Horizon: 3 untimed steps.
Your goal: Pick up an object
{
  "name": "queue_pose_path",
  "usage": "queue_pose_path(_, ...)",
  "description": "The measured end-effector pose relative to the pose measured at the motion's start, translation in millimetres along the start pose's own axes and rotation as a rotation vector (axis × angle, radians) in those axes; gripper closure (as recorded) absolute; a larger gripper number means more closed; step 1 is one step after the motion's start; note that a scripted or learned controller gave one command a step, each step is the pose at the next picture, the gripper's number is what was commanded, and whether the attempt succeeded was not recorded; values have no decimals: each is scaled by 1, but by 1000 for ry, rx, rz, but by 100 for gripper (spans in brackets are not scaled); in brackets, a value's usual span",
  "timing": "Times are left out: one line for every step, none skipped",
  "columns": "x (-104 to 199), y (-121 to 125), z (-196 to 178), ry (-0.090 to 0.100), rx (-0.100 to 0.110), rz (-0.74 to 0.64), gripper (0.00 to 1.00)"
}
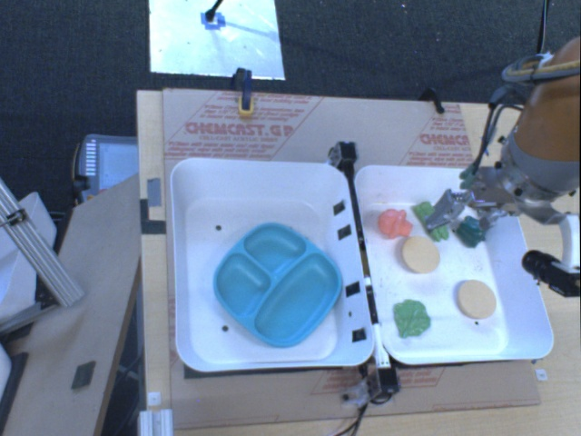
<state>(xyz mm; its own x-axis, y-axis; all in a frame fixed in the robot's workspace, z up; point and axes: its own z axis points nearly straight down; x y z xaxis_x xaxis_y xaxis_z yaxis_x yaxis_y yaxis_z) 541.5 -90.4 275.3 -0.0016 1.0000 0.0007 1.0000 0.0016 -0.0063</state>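
Where the arm enters the right bin [517, 339], the gripper [451, 209] sits low over a green piece [427, 216] beside the pink piece [393, 223]; finger spread apparently narrow, cannot tell.

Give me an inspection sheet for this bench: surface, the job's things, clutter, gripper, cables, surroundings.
Surface: two white bins, left bin and right bin, on a brown board.
Job's things: right bin holds a pink piece, two tan discs, a green leafy piece, a teal piece.
Clutter: blue divided plate in left bin.
Gripper: gripper low over right bin's far side; finger state unclear.
Cables: thin cables by the arm.
Surroundings: dark floor, metal sheet.
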Motion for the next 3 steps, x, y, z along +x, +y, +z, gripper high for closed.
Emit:
queue_pose_path(0,2,-4,-1,-8,-1,0)
queue_pose_path(-7,-2,55,0,-2,1,0)
queue_pose_path(0,4,102,0,-3,0,0)
